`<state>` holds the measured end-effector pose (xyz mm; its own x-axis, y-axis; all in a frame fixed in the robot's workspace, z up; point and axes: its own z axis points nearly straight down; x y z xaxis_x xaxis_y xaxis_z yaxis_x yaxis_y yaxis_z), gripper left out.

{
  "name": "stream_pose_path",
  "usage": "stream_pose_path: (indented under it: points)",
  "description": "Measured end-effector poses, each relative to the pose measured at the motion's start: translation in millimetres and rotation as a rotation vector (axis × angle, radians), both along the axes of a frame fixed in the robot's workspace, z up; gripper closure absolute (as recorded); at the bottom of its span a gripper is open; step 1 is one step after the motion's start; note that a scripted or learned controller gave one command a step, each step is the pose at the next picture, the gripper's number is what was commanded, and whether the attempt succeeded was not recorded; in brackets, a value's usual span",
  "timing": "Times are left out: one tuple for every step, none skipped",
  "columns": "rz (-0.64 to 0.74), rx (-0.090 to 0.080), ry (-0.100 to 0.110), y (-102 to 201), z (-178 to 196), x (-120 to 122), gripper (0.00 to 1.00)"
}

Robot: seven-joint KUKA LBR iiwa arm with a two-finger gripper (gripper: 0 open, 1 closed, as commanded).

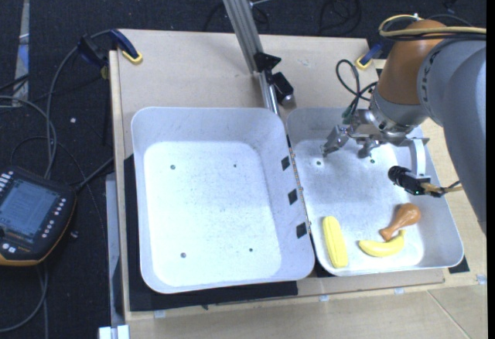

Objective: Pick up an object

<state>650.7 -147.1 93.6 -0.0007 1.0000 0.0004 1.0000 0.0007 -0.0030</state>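
The right bin (433,252) holds three things near its front edge: a yellow corn cob (335,241), a yellow banana (380,248) and a brown chicken drumstick toy (401,220). My gripper (347,146) hangs over the bin's far left part, well behind those objects. Its fingers are spread open with nothing between them, pointing down at the bare bin floor. The corn cob lies closest, a good hand's width nearer the front.
The left bin (143,136) sits beside the right one, their rims meeting at the middle. A slanted metal pole (241,16) rises from the far junction of the bins. A teach pendant (27,210) lies off the bench at the left.
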Motion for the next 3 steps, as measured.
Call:
stream_pose_path:
  points:
    - [0.000,-0.001,-0.004,0,12,1,1.00]
    - [0.000,-0.001,-0.007,10,62,0,1.00]
    - [0.000,-0.001,-0.008,10,125,-2,1.00]
